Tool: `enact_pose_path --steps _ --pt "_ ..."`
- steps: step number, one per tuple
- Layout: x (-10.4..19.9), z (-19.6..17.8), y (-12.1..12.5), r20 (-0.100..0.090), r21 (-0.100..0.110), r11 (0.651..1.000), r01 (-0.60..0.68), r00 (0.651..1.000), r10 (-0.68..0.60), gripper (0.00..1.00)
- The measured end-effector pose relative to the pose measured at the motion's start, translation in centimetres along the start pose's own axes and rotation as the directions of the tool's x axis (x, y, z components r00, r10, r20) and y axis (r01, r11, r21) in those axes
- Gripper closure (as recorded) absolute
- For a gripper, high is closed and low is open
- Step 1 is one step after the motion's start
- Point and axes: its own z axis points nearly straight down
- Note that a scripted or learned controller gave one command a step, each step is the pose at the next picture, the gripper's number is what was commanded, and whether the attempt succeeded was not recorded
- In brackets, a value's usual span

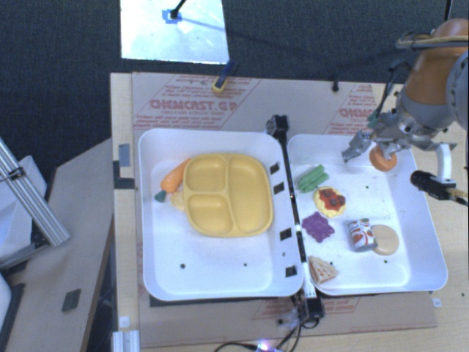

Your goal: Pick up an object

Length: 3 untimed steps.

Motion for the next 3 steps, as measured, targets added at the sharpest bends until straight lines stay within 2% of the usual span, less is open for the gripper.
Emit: enact_pose_path --steps 1,3 --pt "0.0 -0.8 0.3 0.002 -0.012 1.0 0.002 1.0 -0.002 0.0" --pt "-0.7 8.7 0.9 0.002 -0.009 1.0 0.001 1.0 -0.001 0.0"
